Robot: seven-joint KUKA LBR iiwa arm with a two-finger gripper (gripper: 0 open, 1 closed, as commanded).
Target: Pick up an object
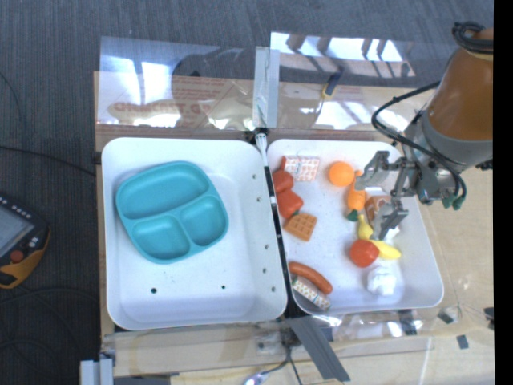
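My gripper (pixel 381 192) hangs over the right side of the right bin (pixel 417 295), its fingers apart and nothing gripped between them. Right beneath it lie a small orange piece (pixel 355 201) and a reddish toy (pixel 373 205), partly hidden by the fingers. Just in front are a yellow banana (pixel 380 248), a red tomato (pixel 363 253) and a white toy (pixel 381 279). An orange ball (pixel 341 173) rests to the gripper's left.
Along the right bin's left side lie a wrapped cracker (pixel 302 167), red pieces (pixel 286 197), a waffle (pixel 300 226) and a hot dog (pixel 311 277). The left bin (pixel 240 295) holds a teal divided plate (pixel 171 209).
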